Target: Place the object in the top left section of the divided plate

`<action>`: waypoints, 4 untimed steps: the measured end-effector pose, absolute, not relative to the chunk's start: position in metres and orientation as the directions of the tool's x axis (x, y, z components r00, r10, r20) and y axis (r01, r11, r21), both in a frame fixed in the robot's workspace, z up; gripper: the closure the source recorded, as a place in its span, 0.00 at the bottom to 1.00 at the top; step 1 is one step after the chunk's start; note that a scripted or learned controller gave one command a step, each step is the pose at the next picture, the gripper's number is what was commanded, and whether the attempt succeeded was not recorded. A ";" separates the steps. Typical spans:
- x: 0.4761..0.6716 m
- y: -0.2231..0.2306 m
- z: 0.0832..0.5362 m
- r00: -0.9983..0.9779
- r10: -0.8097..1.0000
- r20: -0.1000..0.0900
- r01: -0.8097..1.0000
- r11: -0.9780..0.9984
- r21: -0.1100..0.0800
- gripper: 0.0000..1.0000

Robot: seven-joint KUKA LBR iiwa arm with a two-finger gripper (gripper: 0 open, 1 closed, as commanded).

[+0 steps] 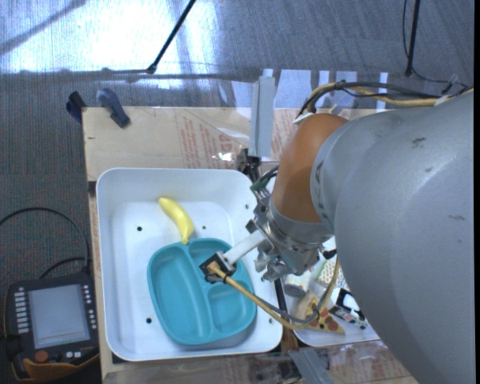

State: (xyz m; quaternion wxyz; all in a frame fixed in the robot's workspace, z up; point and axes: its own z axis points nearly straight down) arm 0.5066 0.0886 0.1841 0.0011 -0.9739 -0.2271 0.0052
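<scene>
In the left bin (pixel 104 238), a yellow banana (pixel 177 217) lies on the white floor at the far edge of the blue divided plate (pixel 172 290). Its lower tip touches the plate's rim and the rest of it lies outside every section. The plate sits askew toward the bin's near right corner. The gripper (pixel 276 269) hangs over the bin's right wall, just beside the plate's right edge, tucked under the bulky grey arm (pixel 400 214); whether it is open or closed I cannot tell

One banana (pixel 177 218), one plate (pixel 180 294), seemingly two bins (pixel 112 194)
</scene>
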 end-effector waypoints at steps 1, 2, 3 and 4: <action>0.475 -0.023 0.184 0.937 0.349 -0.009 0.349 -0.937 -0.005 1.00; 0.475 -0.023 0.191 0.937 0.349 -0.017 0.349 -0.937 -0.009 1.00; 0.476 0.028 0.254 0.962 0.273 -0.008 0.273 -0.962 -0.001 1.00; 0.476 0.083 0.207 0.981 0.195 -0.008 0.195 -0.981 -0.001 1.00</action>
